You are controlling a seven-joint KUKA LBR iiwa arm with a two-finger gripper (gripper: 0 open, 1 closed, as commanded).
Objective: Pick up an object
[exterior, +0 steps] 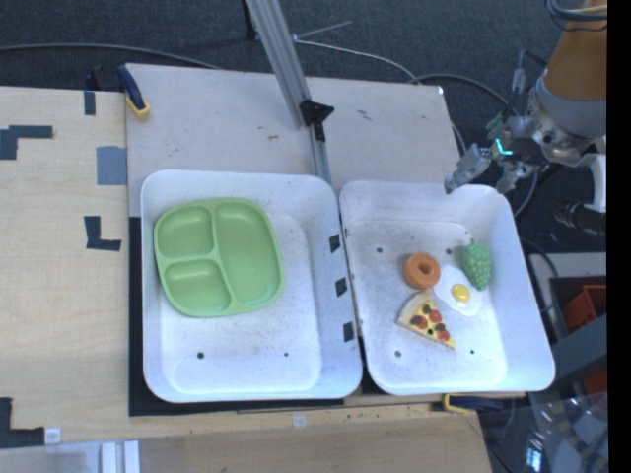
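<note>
My hand (485, 166) sits over the far right corner of the right bin (394, 358), just past its rim, at the end of the arm coming in from the right. Its two fingers look spread apart with nothing between them, so I'm calling it open and empty — it's small in the frame though.

Candidate objects all sit in the right bin, clustered on its right half: an orange donut (422, 270), green grapes (477, 263), a fried egg (460, 294) and a pizza slice (428, 319). Grapes touch or nearly touch the egg; the pizza lies just below the egg. The left bin (237, 358) carries a green divided plate (217, 257), well apart from my hand.

Key relation: the cluster lies toward the camera and slightly left of the hand, within the same bin. The grapes are nearest — almost straight down-frame from the fingers, long axis running roughly along that same line. I judge the next move is a short reach inward and down, and tight packing risks nudging the egg.
</note>
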